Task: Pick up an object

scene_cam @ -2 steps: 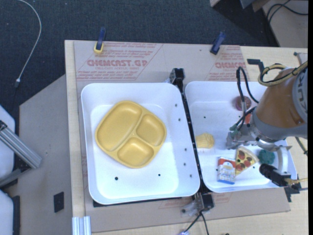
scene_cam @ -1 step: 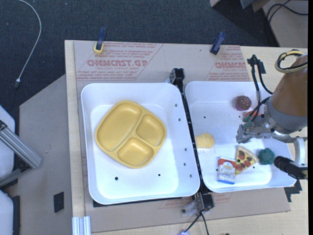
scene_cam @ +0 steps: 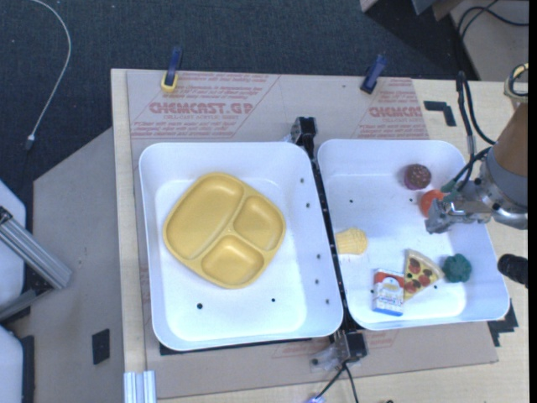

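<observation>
Dark carpet around a cardboard-topped bench [scene_cam: 252, 107], 2 white bins on it. We go left to right.

Left bin [scene_cam: 168, 292]: just the yellow tray [scene_cam: 224, 228], 3 compartments, nothing in them.

Right bin [scene_cam: 369, 162]: yellow piece [scene_cam: 351, 242] against the left wall, carton [scene_cam: 388, 293] and pizza slice [scene_cam: 420, 272] touching each other near the front, maroon ball [scene_cam: 417, 175] toward the back, green blob [scene_cam: 457, 267] front right.

Gripper [scene_cam: 442, 217] sits over the right bin's right side. Orange-red object [scene_cam: 430, 199] is touching or just under the gripper's upper-left edge; we read it as the nearest candidate. Ball lies up-left of the gripper, near; green blob below-right, near; pizza slice below-left, long axis diagonal.

Hard to read: the arm covers most of the orange-red object, so its shape and axis are unknown. We can't tell whether the jaws are open or closed, or whether anything is between them. The arm is cut off at the frame's right.
</observation>
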